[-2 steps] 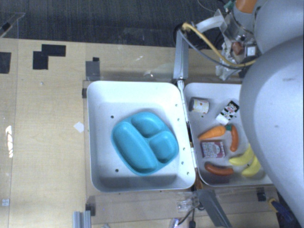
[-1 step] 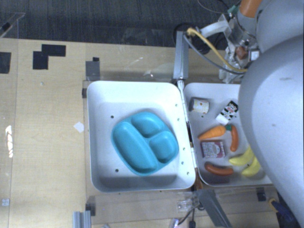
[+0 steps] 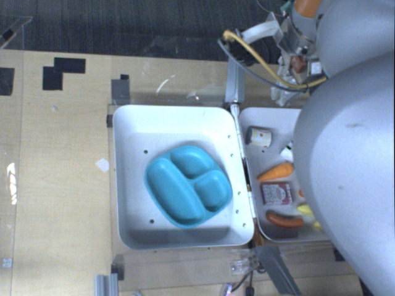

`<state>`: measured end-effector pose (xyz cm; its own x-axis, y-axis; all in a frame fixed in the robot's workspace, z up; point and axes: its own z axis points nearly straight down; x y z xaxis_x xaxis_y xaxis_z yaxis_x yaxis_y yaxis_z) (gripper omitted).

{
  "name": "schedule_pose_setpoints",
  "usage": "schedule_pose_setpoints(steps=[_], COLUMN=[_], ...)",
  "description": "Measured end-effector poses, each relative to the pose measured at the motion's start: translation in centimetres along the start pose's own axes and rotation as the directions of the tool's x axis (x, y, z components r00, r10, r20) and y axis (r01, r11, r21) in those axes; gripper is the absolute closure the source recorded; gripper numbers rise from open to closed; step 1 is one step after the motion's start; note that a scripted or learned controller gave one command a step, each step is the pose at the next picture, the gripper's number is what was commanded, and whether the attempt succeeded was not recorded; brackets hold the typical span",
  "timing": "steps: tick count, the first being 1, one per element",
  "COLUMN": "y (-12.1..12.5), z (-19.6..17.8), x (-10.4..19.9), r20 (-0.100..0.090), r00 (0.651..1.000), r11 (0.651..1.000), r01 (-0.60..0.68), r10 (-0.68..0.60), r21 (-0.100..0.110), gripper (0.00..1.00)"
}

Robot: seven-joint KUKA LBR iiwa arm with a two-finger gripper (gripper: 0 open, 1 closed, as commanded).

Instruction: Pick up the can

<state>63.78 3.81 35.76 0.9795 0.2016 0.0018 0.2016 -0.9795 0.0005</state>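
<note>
White right bin (image 3: 279, 121): past the carrot (image 3: 276, 171), a small pale can (image 3: 260, 137) lies on its side near the far-left corner, probably light, rigid, slick, apt to roll, best pinched across its body; gripper (image 3: 295, 63) beyond, its opening cannot be told

Blue divided plate (image 3: 188, 185) in left bin (image 3: 131, 142)

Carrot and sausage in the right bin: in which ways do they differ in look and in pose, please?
Colour: the carrot is bright orange, the sausage dark reddish-brown. Pose: the carrot lies tilted, its right end higher in the picture, while the sausage lies nearly level. Place: the carrot is above the red packet, the sausage below it. Both are long, lie flat, and share the right bin.
</note>
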Motion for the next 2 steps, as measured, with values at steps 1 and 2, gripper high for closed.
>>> schedule_pose_setpoints(steps=[1,2], y=[-7.5,-13.8], z=[-1.8,-6.8], x=[1.3,3.7], r20=[-0.001,-0.001], r00=[1.0,0.999], r11=[1.0,0.999], r01=[-0.001,0.033], r10=[0.001,-0.033], r21=[0.0,0.0], gripper=[1.0,1.0])
